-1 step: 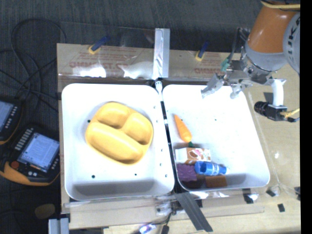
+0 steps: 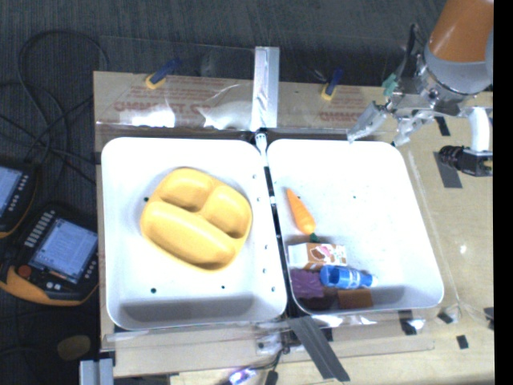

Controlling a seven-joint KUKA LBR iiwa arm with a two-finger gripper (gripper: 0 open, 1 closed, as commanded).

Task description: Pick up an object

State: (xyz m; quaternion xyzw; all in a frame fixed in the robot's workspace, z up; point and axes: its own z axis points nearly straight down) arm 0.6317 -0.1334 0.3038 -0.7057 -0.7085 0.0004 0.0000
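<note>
the gripper (image 2: pixel 377 127) hangs open and empty above the right bin's (image 2: pixel 417 215) far rim, likely staged to descend toward the toy carrot (image 2: pixel 300 210) inside.

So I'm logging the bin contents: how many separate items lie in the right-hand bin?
5, clustered near its front-left: an orange carrot, a small white box, a blue bottle, a purple item and a brown block. More may hide underneath.
</note>
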